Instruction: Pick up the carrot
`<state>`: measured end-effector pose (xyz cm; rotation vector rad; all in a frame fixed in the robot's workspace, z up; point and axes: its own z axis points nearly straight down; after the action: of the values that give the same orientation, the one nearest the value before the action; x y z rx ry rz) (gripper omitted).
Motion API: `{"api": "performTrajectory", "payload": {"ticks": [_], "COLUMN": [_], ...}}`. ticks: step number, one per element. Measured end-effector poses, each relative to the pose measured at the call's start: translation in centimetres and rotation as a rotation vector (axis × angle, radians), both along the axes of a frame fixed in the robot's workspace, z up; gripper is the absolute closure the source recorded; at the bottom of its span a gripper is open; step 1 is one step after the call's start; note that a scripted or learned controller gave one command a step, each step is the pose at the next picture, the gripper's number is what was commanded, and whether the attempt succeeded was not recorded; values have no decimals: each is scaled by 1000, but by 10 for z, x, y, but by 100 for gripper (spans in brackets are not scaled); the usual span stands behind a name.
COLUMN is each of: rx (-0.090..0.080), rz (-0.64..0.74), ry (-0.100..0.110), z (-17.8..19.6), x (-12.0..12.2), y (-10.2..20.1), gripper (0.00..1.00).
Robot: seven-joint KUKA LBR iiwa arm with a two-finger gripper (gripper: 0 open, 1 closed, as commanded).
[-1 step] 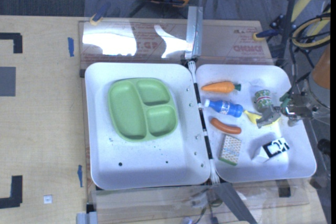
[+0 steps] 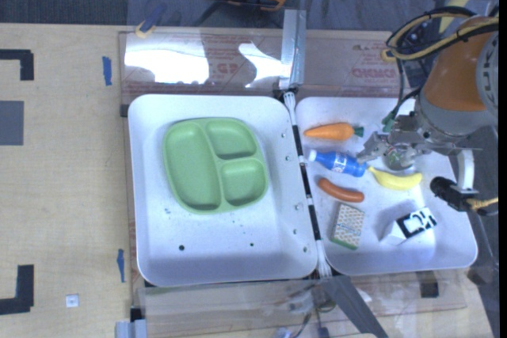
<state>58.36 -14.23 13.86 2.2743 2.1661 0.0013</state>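
Observation:
An orange carrot [image 2: 330, 132] with a small green top lies in the far left part of the right bin [image 2: 455, 249], pointing left. My gripper [image 2: 390, 152] hangs over the middle of that bin, to the right of the carrot and a little nearer the camera, apart from it. It sits just above a yellow banana [image 2: 398, 179]. Nothing shows between its fingers.
The right bin also holds a blue-labelled bottle [image 2: 338, 163], a red sausage [image 2: 341, 190], a speckled sponge [image 2: 348, 225] and a black-and-white block [image 2: 415, 223]. A green divided plate [image 2: 215, 163] lies in the left bin [image 2: 150, 233]. A metal divider stands between the bins.

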Motion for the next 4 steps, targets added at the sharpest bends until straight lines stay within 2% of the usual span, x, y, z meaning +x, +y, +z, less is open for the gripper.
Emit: {"api": "performTrajectory", "payload": {"ticks": [1,2,3,4], "rx": [-1,0,-2,0], "rz": [110,389,183,236], "ry": [-2,0,-3,0], "z": [62,22,165,34], "x": [62,84,84,84], "y": [-16,13,6,35], "gripper": [0,0,0,0]}}
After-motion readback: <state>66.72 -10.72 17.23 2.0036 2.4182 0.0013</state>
